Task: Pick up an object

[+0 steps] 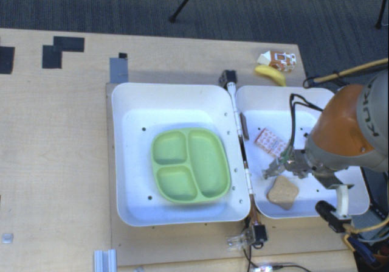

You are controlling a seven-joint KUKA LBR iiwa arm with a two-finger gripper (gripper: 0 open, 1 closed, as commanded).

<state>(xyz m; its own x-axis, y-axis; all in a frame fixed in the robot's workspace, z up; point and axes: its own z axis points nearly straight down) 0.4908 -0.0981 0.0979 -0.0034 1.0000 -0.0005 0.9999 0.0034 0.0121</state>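
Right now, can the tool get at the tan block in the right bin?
Probably yes. The tool hangs just above the tan block in the right bin, and nothing lies on the block; the patterned card sits apart.

Left bin [121,143]: tray [190,165] at centre.
Right bin [261,103]: card [270,141] at 11 o'clock, block [283,193] at 7.
Bench, beyond right bin: banana [269,73], at 12.

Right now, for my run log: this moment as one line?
gripper: over right bin | nearest: tan sponge-like block | held: nothing visible | green divided tray: left bin
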